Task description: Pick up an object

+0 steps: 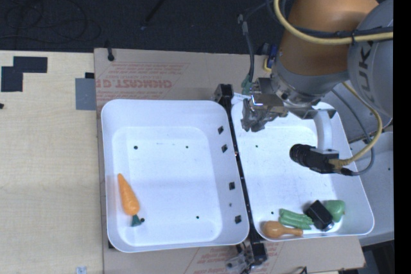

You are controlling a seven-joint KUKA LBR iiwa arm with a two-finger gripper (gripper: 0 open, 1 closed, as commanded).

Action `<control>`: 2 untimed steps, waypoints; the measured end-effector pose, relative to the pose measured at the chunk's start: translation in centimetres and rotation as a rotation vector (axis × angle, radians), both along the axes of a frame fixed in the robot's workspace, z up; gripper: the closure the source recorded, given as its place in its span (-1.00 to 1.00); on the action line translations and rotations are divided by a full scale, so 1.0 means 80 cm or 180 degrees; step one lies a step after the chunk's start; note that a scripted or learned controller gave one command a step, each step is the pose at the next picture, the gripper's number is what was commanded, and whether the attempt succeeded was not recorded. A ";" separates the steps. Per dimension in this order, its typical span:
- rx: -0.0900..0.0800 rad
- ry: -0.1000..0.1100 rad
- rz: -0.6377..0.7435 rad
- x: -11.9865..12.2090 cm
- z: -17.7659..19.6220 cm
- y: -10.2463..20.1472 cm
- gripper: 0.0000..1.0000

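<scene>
My gripper (255, 117) hangs over the far left corner of the right bin (276, 167), close to the divider between the bins. Nothing shows between its fingers. In the left bin (160, 170) an orange carrot (128, 195) with a small green top lies near the front left corner. At the right bin's front edge lie an orange pear-shaped toy (280, 229), a green bean pod (296, 219), a small black block (319, 214) and a pale green piece (335, 207). All of these are well in front of the gripper.
A black cylindrical part (311, 158) on a white bracket sticks out over the right bin's middle right. The arm's orange-banded body (324, 16) looms above the right bin's far side. Cardboard (160, 77) lies under both bins.
</scene>
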State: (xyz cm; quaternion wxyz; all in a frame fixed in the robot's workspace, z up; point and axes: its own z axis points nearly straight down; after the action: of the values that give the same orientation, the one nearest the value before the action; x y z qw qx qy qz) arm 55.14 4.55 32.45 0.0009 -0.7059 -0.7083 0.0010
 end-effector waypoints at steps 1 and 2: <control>0.0011 -0.0035 0.0016 0.012 0.123 0.094 1.00; -0.0006 -0.0027 -0.0022 0.097 0.196 0.037 1.00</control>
State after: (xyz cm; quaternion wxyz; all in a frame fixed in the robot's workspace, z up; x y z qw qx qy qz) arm 62.91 7.54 48.16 -0.0028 -0.7083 -0.7060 -0.0014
